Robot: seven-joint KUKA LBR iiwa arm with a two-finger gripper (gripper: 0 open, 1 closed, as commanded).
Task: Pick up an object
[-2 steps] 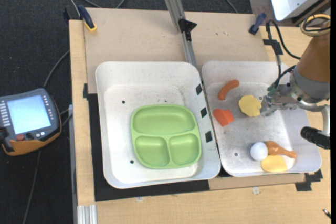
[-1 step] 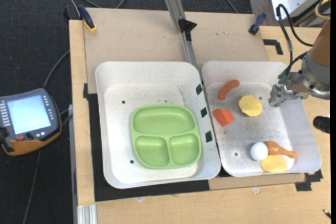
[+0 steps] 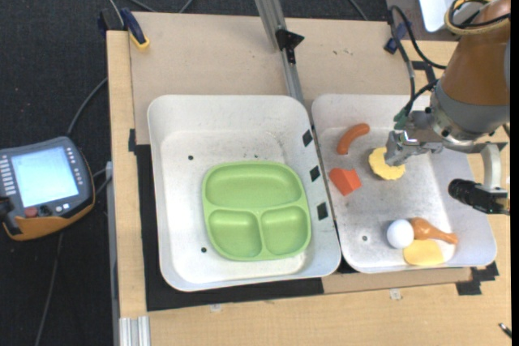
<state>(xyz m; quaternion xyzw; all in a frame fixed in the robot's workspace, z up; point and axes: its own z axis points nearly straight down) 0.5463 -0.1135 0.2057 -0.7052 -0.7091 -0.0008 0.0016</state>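
Over in the right bin (image 3: 486, 249), our gripper (image 3: 396, 152) is sitting right on top of the yellow piece (image 3: 386, 165), touching or just about touching its upper edge. Honestly we can't tell how the fingers stand from this angle, since the wrist body covers them, so no claim that we've got anything yet.

What we'd worry about: the yellow piece looks flat and low, so a descent that's slightly off-centre could just push it along the bin floor or pinch an edge and let it flip out. The orange block (image 3: 345, 181) is near on its left and the sausage (image 3: 352, 137) is just up and left, so a sloppy close could nudge either one. Flat stuff on a smooth white floor tends to slide, we reckon.

As for orientation, the yellow piece reads as a roundish blob, maybe a bit longer left-to-right in the view, but half of it is hidden so we won't swear to an axis. The white ball (image 3: 399, 233) and drumstick (image 3: 434, 231) sit well apart near the front. The green tray (image 3: 256, 209) is in the left bin (image 3: 174, 174).
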